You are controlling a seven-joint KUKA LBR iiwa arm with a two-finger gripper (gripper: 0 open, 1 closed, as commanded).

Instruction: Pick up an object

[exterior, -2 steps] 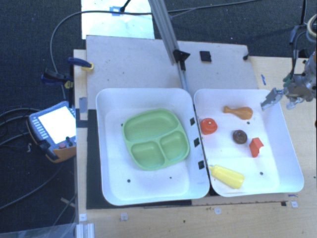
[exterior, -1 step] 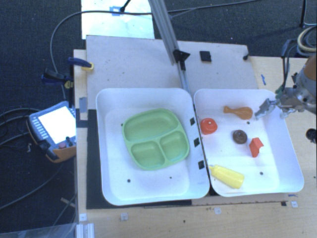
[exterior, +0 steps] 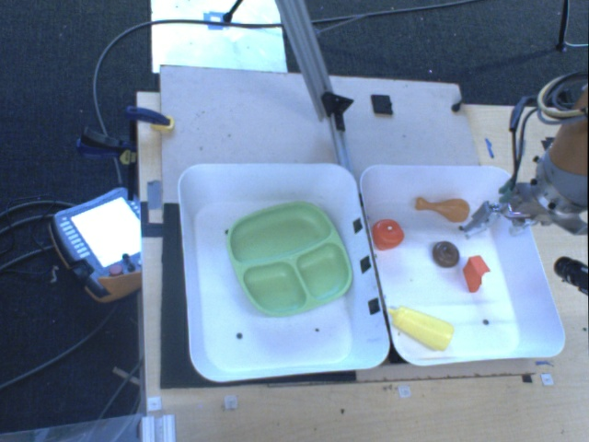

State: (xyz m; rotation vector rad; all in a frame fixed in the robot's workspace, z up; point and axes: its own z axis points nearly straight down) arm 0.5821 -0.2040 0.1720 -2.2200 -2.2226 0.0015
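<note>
Metal gripper (exterior: 486, 217) jaw state unclear, beside glossy drumstick (exterior: 444, 209), flat-topped orange block (exterior: 475, 273)

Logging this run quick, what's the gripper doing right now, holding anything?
Gripper: above the right bin's far right side, near the drumstick; nothing visible between its fingers, open or shut cannot be told.

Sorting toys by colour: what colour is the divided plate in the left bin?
Light green plate, seen in the camera view.
</note>
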